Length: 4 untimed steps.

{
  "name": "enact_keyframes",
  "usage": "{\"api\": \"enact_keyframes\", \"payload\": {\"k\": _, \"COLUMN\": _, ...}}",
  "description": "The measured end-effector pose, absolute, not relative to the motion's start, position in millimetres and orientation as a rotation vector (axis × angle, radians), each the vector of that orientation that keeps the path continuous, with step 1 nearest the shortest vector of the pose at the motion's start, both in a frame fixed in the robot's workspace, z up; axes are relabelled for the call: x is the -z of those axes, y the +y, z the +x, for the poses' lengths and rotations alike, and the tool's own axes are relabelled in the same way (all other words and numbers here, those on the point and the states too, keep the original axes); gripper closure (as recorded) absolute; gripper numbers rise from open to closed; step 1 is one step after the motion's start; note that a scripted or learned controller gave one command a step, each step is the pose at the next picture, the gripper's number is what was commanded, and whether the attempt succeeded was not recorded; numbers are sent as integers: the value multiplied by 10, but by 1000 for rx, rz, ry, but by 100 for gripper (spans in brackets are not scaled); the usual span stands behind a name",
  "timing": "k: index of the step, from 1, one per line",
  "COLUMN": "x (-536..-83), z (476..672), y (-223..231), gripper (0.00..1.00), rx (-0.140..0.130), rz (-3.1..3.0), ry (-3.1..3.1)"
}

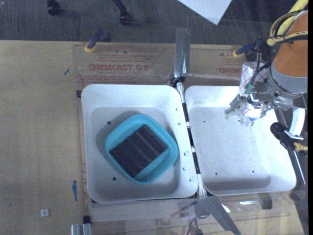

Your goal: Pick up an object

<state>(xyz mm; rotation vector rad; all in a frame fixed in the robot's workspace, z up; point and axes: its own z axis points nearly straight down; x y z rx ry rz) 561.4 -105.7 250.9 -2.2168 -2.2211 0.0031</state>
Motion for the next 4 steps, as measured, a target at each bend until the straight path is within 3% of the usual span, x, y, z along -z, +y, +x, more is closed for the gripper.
{"api": "enact_keyframes", "payload": {"k": 1, "x": -2593, "z": 6049, "y": -1591, "gripper": 0, "rx": -1, "rz": -2311, "ry": -2130}}
{"api": "enact_keyframes", "payload": {"k": 2, "x": -1491, "z": 5503, "y": -1969, "gripper": 0, "rx": -4, "rz": -2533, "ry": -1853}}
{"api": "enact_keyframes", "payload": {"k": 3, "x": -1493, "z": 5504, "y": -1970, "gripper": 0, "rx": -3, "rz": -2534, "ry": -1853}}
{"api": "enact_keyframes", "payload": {"k": 4, "x": -944, "z": 5891, "y": -2004, "gripper": 0, "rx": 10, "rz": -2379, "ry": -2045}}
